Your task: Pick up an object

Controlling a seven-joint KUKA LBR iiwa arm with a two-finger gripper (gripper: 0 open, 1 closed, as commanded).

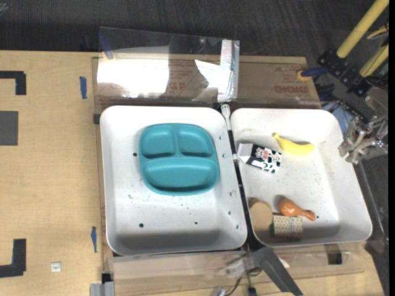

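1. Nearest the camera, the patterned roll (287, 226) is lying against the front wall of the right bin (361, 217), touching the tan disc (260, 213) and just below the orange toy (295, 209). I am judging this cluster the riskiest: coming down here, I could be nudging one piece into another or jamming against the wall.
2. The orange toy is tapering to a thin end, so I am expecting it to roll or squirt sideways if I am closing off-centre.
3. Further back, the black-and-white card (265, 158) is lying flat near the wall shared with the left bin (117, 165). I am doubting I could get under anything so flat; I would likely be scraping the floor.
4. Just beyond it, the banana (294, 145) is lying apart from the walls, the most open target, though its curve could be slipping out of a crosswise grip.
5. My claw (360, 142) is hanging over the right bin's outer rim, holding nothing I can see; it is too blurred to tell whether it is released or clenched. Descending from here, I would be striking the rim.
6. The teal plate (179, 157) is sitting in the left bin, too broad for me.
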